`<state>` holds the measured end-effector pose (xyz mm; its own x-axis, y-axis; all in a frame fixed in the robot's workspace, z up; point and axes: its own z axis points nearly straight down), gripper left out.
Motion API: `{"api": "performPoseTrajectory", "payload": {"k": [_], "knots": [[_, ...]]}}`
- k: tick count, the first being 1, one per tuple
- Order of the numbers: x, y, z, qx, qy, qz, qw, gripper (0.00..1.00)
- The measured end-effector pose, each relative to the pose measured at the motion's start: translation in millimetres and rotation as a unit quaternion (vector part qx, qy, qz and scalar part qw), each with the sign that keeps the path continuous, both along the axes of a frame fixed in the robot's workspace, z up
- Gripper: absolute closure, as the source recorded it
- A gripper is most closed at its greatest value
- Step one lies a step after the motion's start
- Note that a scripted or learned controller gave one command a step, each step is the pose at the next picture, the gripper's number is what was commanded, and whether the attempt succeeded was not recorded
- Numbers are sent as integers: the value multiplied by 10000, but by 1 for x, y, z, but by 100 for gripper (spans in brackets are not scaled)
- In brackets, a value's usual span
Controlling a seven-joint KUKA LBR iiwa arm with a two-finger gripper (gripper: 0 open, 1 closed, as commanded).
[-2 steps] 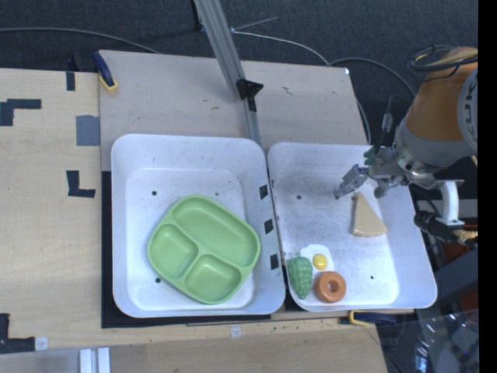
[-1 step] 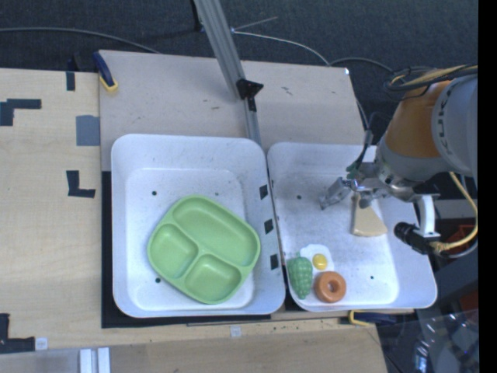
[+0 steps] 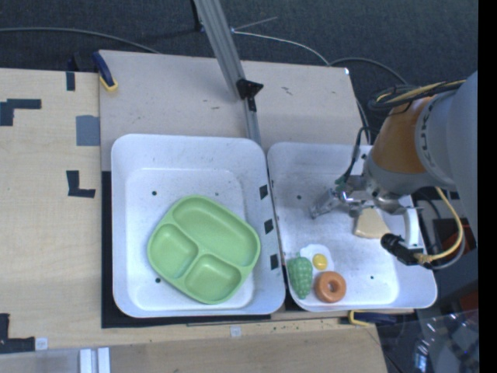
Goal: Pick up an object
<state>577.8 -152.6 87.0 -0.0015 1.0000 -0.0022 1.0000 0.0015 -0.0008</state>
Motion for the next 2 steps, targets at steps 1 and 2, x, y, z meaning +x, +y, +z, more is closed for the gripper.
{"api": "performPoseTrajectory", "payload": {"k": [1, 2], "knots": [[0, 1, 12, 9, 2, 8, 10000, 100], [9, 6, 70, 7, -25, 4, 10000, 100]]}}
